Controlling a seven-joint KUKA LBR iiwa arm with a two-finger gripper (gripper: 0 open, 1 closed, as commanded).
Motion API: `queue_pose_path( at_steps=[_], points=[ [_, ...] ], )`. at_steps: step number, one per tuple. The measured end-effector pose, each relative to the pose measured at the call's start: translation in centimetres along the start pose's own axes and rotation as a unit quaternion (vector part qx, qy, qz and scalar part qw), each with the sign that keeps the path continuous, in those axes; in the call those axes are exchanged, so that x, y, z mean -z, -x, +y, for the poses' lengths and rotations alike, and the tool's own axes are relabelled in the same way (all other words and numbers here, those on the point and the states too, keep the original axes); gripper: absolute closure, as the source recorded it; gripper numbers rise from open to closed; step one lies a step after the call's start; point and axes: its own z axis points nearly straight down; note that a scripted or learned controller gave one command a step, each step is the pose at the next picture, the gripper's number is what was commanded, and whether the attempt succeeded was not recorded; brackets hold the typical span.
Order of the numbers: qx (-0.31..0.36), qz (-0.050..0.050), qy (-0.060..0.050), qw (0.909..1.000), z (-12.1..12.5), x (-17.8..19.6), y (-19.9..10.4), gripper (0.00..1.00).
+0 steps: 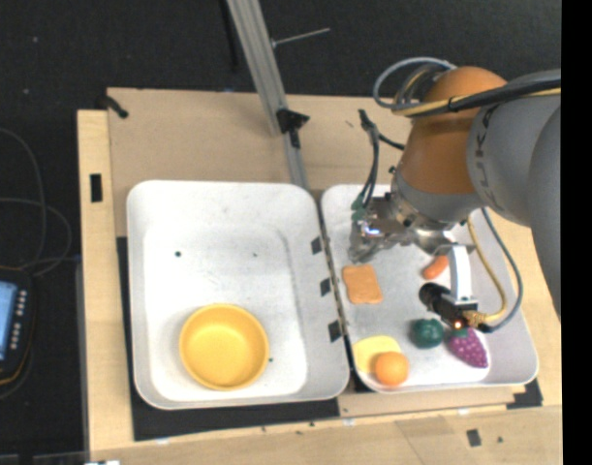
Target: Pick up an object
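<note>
I'm hovering the gripper [371, 243] over the right bin [516, 356], and the tan cracker-looking block [361, 284] is sitting just below it toward the near edge, so that's the closest grab. Honestly I can't tell from this angle how the gripper is set, and nothing's visibly in it.

Tan wooden bench [208, 143] sitting on dark floor [102, 27], grey metal post [262, 61] leaning across, lit screen [0, 323] glowing at left edge
</note>
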Motion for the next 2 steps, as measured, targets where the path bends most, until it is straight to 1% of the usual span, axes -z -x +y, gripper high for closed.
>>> queue_pose_path(
  at_steps=[1,2],
  points=[
    [0.0,0.0,-0.002,1.0,-1.7,0.0,-5.1,1.0],
    [-0.001,0.0,-0.001,1.0,-2.2,1.8,-10.5,1.0]
  ],
)
